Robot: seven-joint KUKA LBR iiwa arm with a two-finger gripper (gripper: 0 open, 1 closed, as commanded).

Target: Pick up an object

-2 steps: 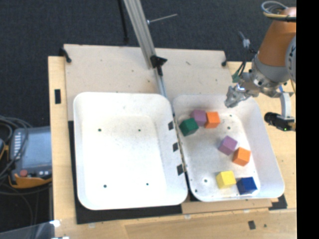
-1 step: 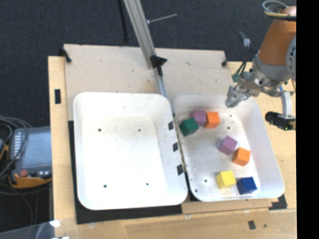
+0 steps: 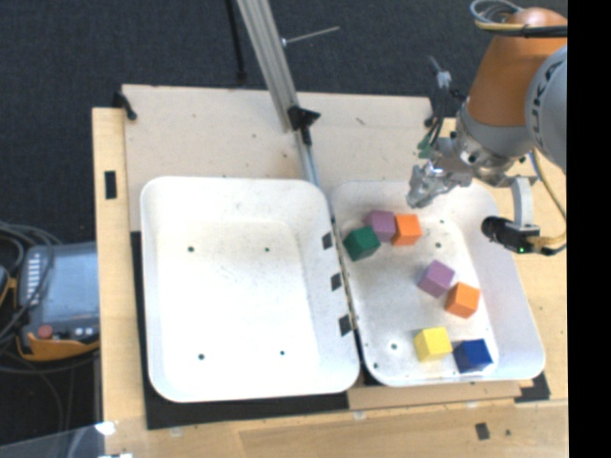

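The grey arm with its orange band [image 3: 506,74] reaches in from the right and hangs its pincer [image 3: 421,196] over the far edge of the right bin [image 3: 506,351], just above and to the right of a close cluster of three cubes. Whether the pincer is wide or narrow I cannot tell, since its tip is small and blurred against the white bin; nothing is seen between its fingers. The cluster holds a green cube [image 3: 361,243] on the left, a purple cube [image 3: 382,224] touching it, and an orange cube [image 3: 408,229] pressed against the purple one's right side, nearest the pincer. Farther toward the near side lie a second purple cube [image 3: 437,278] and a second orange cube [image 3: 463,300], touching at a corner. Near the front rim sit a yellow cube [image 3: 431,343] and a blue cube [image 3: 473,354], just beside each other. The left bin [image 3: 162,208] sits beside the right one on the desk [image 3: 220,132], their inner edges meeting. A slanted metal rail [image 3: 272,55] rises from between the bins toward the top of the view.
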